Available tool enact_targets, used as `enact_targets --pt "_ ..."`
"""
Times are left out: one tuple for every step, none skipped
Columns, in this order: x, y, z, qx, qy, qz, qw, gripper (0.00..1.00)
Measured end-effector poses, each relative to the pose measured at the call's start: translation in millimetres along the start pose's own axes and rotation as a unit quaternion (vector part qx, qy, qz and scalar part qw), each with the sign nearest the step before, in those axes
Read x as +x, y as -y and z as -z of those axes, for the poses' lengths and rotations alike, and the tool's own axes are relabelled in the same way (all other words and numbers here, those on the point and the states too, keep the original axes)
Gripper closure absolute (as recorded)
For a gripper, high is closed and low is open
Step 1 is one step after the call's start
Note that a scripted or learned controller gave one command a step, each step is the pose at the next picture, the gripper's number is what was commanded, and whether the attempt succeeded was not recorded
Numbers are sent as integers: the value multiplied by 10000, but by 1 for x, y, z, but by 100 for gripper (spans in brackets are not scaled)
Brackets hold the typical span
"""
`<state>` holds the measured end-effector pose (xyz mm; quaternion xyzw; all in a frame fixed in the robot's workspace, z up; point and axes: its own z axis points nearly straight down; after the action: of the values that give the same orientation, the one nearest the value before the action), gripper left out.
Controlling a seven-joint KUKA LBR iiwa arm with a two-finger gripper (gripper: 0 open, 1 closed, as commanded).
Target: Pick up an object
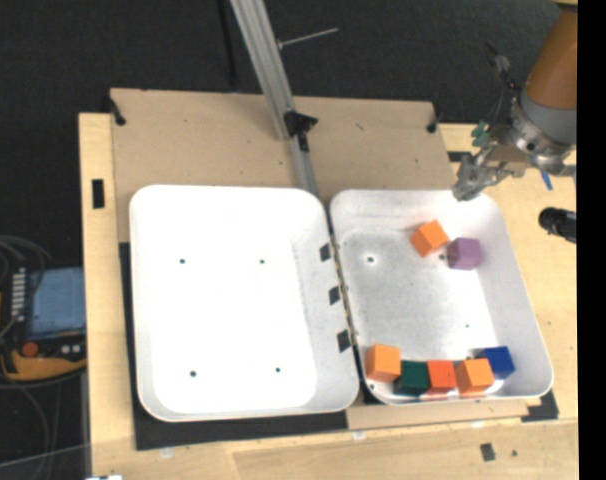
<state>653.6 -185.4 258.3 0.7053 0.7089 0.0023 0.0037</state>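
Observation:
In the right bin (438, 308) lie an orange cube (430, 237) and a purple cube (465, 253) close together near the far side. Along the bin's near wall sits a row of cubes: orange (384, 361), dark green (414, 376), orange-red (442, 374), orange (474, 374) and blue (497, 360). My gripper (469, 183) hangs over the bin's far right rim, above and to the right of the orange and purple cubes, apart from both. Nothing shows between its fingers.
The left bin (228, 298) lies beside the right one. A slanted metal rail (273, 73) runs from the top of the view down to the gap between the bins. A blue device and cables (48, 313) sit off the bench at left.

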Motion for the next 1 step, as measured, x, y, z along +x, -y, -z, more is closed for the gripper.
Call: enact_targets --pt "36 25 -5 48 0 -7 10000 100"
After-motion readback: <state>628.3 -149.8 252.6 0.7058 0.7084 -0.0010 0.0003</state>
